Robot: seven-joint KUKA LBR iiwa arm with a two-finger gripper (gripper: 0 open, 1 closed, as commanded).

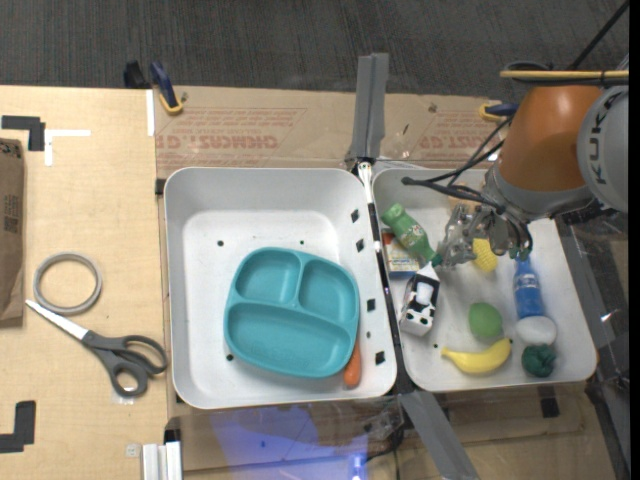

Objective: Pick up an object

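Objects for picking lie mostly in the right bin (575, 298), around and below the gripper (470, 240). Far to the gripper's left, on the bench, sit one roll of tape (67, 282) and one pair of scissors (100, 345). Nearer, the left bin (195, 228) holds one teal divided plate (293, 311) and one orange carrot (352, 369) touching the plate's lower right edge. Just left of the gripper lies one green bottle (408, 228), with a flat packet (400, 259) partly under it. Below and left of the gripper is one black-and-white cow toy (420, 304). Just to its right sits a small yellow piece (484, 257). Below it lie one green ball (486, 320) and one banana (477, 357). Right of the gripper stands one blue bottle (527, 290) with a white cap, and below that one dark green lump (538, 360). The arm (545, 148) reaches in from the right, wrist bent down over the right bin's upper middle. Whether the fingers are apart or together I cannot tell.
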